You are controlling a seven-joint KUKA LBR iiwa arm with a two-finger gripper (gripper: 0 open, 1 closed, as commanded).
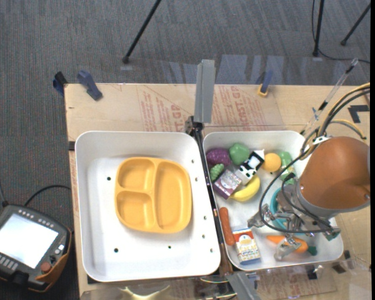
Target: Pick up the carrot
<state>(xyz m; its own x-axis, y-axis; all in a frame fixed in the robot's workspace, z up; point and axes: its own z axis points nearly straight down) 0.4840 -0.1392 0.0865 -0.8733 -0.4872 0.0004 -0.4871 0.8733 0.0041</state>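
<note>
Pincer (292,241) low in right bin (272,134), over carrot (280,238), yellow tray (154,194) in left bin (87,167)

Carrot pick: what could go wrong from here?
1. The carrot lies low in the right bin near its front wall, so the gripper may hit the wall.
2. A small carton sits close by and could get nudged.
3. The arm's wrist hides much of the carrot, so grasp alignment cannot be judged.
</note>
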